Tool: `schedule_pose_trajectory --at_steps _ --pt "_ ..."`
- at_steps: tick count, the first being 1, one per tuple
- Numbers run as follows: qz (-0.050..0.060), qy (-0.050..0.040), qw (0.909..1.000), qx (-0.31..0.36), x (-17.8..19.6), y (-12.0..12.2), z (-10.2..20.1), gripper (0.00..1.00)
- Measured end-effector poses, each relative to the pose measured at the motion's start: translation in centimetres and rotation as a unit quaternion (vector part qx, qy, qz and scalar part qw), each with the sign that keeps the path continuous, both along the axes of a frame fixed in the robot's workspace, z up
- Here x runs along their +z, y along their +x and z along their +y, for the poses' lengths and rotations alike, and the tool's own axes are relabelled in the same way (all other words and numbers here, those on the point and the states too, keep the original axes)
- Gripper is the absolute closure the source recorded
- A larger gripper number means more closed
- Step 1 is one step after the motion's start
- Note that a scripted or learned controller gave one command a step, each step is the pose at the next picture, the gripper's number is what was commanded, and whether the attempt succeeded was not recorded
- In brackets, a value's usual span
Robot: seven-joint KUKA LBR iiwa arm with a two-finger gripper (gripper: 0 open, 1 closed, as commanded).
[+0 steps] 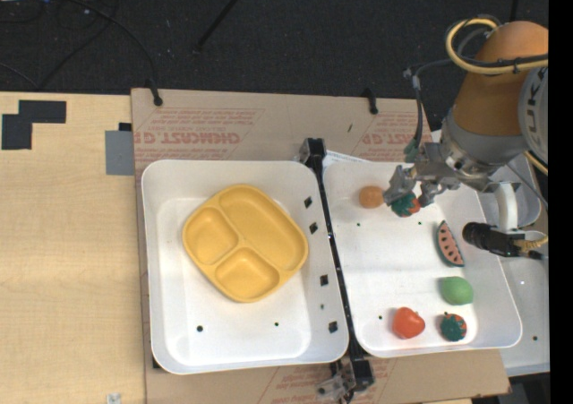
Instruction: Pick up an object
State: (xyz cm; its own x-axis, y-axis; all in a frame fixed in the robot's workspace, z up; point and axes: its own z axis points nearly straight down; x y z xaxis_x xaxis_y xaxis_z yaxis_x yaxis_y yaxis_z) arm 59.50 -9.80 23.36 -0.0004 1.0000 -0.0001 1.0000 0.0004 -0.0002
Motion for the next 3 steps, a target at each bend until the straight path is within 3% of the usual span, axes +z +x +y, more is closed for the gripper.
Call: schedule_pose_trajectory --at_steps 2,3 --pt "0.003 0.0012 1.0 0.003 1.1 -4.4 10.8 1.0" --pt "0.003 0.0004 1.0 0.002 -0.5 -5.7 15.6 1.0"
